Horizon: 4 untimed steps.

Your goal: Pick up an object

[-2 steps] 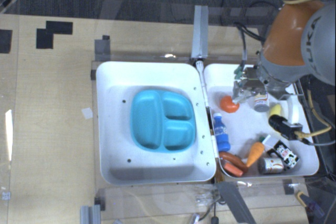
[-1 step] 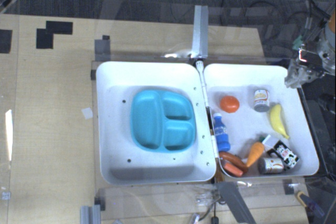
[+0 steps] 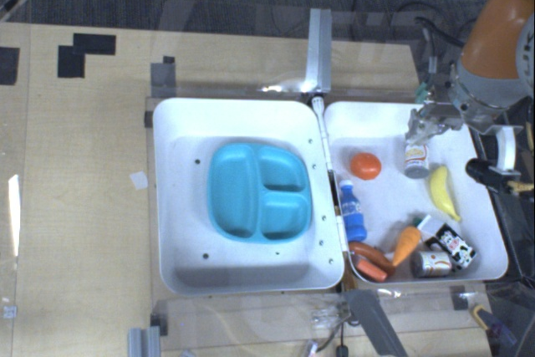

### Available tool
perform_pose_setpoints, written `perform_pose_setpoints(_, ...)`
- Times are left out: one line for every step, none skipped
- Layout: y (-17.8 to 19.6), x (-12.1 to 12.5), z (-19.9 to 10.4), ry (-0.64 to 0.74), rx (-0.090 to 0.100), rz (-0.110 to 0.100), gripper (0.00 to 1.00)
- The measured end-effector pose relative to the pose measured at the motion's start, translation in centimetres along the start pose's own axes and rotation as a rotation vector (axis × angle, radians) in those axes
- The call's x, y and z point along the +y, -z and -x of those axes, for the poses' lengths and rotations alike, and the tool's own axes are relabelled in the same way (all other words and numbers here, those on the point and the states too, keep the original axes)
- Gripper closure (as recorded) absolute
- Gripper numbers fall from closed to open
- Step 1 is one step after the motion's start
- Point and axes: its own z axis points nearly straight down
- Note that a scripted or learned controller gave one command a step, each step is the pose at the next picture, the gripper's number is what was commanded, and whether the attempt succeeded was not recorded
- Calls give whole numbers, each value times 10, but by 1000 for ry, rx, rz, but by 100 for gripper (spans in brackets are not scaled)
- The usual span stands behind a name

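Objects for the pick lie in the right bin (image 3: pixel 468 259), a shallow white plastic tray with rounded corners, sitting on the desk (image 3: pixel 75 205) of pale wood. Beside it, touching along a shared rim, the left bin (image 3: pixel 180 205) holds a turquoise divided plate (image 3: pixel 257 191), smooth and glossy, with three compartments; it looks parked there as a drop-off spot.

The grey arm (image 3: pixel 501 38) reaches in from the right, and its gripper (image 3: pixel 426 125) hangs at the far side of the right bin, directly over a small upright can (image 3: pixel 415 160) with a printed label. The jaws seem to straddle the top of the can, yet I cannot tell whether they are clenched or released.

Near the can lie a curved yellow banana (image 3: pixel 443 192) and a round orange fruit (image 3: pixel 365 165). Along the left wall a blue-labelled bottle (image 3: pixel 352 216) lies flat. At the near edge a carrot (image 3: pixel 405 245), a red sausage-like piece (image 3: pixel 370 257), another can (image 3: pixel 431 263) and a black-and-white box (image 3: pixel 456 245) crowd together, touching.
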Motion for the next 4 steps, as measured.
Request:
perform_pose_setpoints(23,45,37,-123,-1,4,100)
perform_pose_setpoints(69,67,66,-121,-1,5,100)
perform_pose_setpoints(19,67,81,-239,0,1,100)
perform_pose_setpoints(7,67,78,-218,0,2,100)
